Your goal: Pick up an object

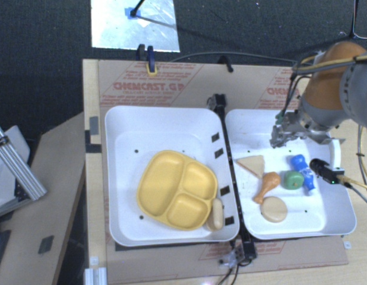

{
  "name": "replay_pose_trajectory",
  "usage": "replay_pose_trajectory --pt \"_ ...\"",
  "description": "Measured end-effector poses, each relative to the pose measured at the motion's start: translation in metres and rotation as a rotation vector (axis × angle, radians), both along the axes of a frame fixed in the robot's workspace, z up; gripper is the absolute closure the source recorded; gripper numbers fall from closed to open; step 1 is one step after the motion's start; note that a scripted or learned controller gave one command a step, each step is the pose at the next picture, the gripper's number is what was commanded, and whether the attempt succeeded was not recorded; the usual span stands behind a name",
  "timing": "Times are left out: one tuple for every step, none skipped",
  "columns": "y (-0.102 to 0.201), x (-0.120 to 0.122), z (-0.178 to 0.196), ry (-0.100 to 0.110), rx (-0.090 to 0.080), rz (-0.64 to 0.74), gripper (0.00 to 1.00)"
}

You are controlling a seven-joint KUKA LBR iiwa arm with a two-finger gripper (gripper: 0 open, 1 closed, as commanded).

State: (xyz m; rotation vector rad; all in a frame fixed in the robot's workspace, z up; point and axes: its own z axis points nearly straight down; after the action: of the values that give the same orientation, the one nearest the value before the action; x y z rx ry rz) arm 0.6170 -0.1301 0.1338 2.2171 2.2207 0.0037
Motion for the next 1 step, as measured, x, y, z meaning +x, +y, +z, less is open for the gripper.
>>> replay_pose_trajectory --pt "0.0095 -0.0016 0.057 -0.003 0.0 0.003 1.0"
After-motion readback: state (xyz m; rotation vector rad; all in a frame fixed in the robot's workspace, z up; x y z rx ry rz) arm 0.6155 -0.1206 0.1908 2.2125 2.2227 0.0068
